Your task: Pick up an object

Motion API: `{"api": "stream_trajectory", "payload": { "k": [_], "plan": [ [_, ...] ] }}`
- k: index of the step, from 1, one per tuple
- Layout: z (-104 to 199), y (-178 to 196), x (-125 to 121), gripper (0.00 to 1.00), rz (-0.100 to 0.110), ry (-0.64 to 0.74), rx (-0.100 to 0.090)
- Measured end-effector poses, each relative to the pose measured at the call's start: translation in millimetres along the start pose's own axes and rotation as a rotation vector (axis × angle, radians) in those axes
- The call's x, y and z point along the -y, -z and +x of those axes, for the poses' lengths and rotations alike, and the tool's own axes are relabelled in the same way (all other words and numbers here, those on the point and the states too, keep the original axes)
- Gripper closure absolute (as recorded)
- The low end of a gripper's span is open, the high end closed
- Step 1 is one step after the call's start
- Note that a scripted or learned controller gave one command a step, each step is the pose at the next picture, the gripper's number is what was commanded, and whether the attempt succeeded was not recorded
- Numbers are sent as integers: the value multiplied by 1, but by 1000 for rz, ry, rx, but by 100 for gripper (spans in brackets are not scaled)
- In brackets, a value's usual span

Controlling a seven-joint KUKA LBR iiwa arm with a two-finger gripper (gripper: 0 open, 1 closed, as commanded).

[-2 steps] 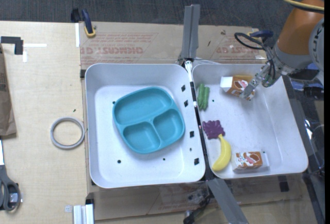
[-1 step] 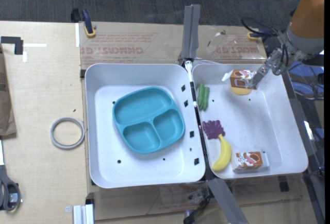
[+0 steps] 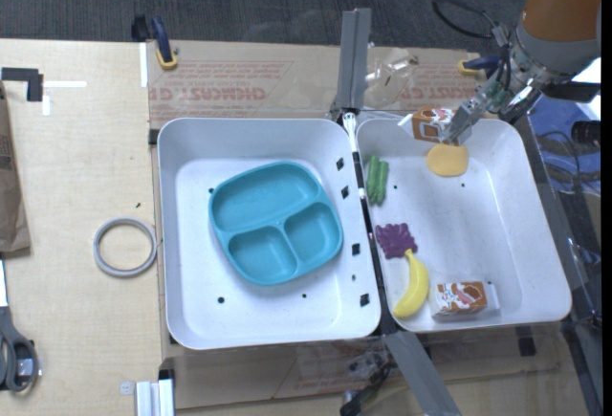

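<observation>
We locate the tool (image 3: 466, 129) low over the far end of the right bin (image 3: 535, 213), directly above a flat yellow round piece (image 3: 447, 161); we cannot tell its state. We judge this piece light, rigid and smooth, hence liable to slip. Its low profile calls for a grip across opposite edges, close to the bin floor.

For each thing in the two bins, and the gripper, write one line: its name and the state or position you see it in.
Blue divided plate: lying flat in the left bin, tilted askew.
Green vegetable: lying by the right bin's left wall.
Purple grapes: lying above the banana.
Banana: lying on its side.
Lower carton: lying flat.
Upper carton: against the far wall.
Yellow round piece: just under the gripper.
</observation>
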State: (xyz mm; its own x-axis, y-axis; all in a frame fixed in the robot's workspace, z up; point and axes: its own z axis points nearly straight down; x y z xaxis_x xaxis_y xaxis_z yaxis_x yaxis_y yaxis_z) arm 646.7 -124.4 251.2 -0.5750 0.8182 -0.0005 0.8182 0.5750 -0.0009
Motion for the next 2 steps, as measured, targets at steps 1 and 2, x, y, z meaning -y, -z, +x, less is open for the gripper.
{"api": "stream_trajectory", "payload": {
  "k": [1,2],
  "plan": [
    [12,-142,-20,100,9,-133,-8],
    [83,-62,-64,100,4,-489,-1]
  ]
}}
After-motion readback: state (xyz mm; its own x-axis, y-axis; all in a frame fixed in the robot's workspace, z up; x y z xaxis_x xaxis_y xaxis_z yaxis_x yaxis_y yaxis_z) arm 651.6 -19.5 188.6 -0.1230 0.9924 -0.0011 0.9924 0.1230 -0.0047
